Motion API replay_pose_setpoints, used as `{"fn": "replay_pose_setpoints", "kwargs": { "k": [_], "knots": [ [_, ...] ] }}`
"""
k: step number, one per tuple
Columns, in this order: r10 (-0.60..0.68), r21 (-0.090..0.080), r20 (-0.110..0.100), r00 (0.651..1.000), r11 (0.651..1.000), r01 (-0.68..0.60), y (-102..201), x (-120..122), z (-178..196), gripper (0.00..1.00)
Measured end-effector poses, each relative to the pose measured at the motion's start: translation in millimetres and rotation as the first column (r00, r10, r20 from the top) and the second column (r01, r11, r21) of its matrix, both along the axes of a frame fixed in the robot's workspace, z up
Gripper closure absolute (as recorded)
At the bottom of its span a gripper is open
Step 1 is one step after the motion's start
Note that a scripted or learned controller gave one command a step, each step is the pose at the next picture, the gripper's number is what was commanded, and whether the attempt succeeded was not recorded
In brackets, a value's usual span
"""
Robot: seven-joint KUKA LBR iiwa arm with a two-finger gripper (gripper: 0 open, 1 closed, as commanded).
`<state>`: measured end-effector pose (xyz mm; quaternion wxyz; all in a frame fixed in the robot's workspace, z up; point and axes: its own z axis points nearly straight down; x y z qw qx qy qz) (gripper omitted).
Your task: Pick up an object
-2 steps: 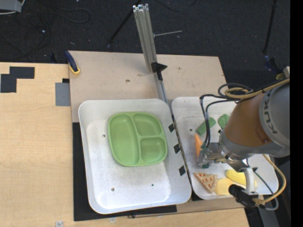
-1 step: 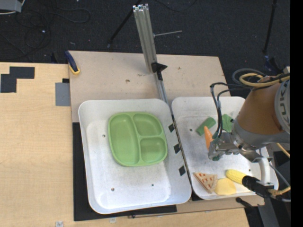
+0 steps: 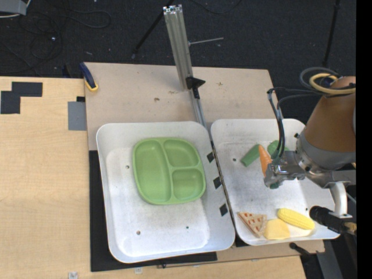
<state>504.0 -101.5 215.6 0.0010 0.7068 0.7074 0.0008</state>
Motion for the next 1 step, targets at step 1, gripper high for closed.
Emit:
{"fn": "replay_pose_setpoints", "kwargs": {
  "k": [1],
  "knots": [
    [0.004,0.002,-0.004,1.000,1.000,-0.004,44.2,25.2,-3.1,1.00]
  ]
}}
